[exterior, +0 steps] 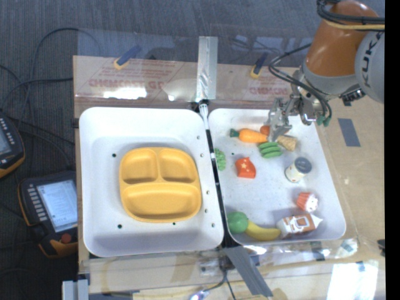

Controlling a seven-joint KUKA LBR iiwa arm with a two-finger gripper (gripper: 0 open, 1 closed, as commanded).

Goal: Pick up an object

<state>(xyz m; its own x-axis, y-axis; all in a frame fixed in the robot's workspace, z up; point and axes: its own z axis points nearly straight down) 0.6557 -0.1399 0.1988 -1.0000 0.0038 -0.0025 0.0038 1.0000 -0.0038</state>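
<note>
Lower gripper [279,125], finger spread impossible to tell and nothing visibly held, squarely over toy carrot [253,135] at nine o'clock, avoiding green pea pod [270,149].

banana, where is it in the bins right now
The banana lies along the near edge of the right bin, between a green ball on its left and a small carton on its right.

Toy foods lie scattered in the right bin [334,186]: a carrot [251,135] and green pea pod [270,149] near its far edge, a banana [262,232] at its near edge.
</note>
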